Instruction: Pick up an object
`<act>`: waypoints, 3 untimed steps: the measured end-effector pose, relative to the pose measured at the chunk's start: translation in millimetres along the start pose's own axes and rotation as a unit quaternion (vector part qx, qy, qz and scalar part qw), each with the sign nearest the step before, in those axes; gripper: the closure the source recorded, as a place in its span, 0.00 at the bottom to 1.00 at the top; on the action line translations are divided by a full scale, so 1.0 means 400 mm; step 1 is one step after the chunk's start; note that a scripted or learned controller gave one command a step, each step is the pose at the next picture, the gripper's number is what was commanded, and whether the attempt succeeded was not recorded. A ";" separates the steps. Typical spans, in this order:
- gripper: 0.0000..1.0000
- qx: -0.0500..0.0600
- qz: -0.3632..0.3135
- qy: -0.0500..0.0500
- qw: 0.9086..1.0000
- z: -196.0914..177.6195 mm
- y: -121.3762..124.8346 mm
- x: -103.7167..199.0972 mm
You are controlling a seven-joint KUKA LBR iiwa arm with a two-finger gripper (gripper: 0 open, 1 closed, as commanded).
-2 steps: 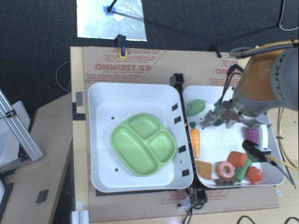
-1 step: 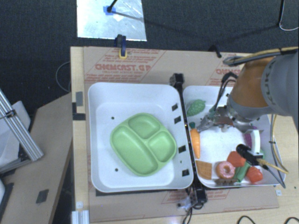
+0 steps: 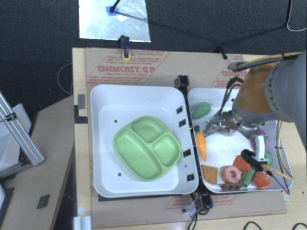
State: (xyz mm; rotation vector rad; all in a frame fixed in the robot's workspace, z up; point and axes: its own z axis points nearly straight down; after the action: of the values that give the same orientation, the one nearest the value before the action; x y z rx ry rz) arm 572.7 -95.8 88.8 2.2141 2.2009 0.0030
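Arm (image 3: 268, 92) reaches in from the right & hangs over the upper part of the right bin (image 3: 218, 150), prob. lining up on the toy food; can't tell if the jaws (image 3: 221, 124) are apart or together, nothing seen clamped in them. Pickable items crowd that bin's edges: green leafy piece (image 3: 201, 110) near the top-left corner, carrot (image 3: 201, 146) against the left wall by the divider, cracker (image 3: 209, 173), donut (image 3: 232, 174) & red/green bits (image 3: 254, 174) along the bottom-right. Bin centre is bare, so there's room to descend, while wall-hugging items leave little clearance; left bin (image 3: 110, 104) w/ green divided plate (image 3: 147, 148) sits well apart.

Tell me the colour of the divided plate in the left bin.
Light green divided plate, clear in the camera view.
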 end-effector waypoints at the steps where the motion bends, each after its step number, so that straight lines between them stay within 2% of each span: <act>1: 1.00 0.002 -0.002 0.004 1.000 -0.024 -0.001 0.008; 2: 1.00 0.005 -0.005 0.006 1.000 -0.185 0.001 0.004; 3: 1.00 0.004 -0.006 0.006 1.000 -0.299 0.013 0.019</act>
State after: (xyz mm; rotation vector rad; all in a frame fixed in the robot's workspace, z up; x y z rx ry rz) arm 576.0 -86.9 208.6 2.2122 2.2237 0.0062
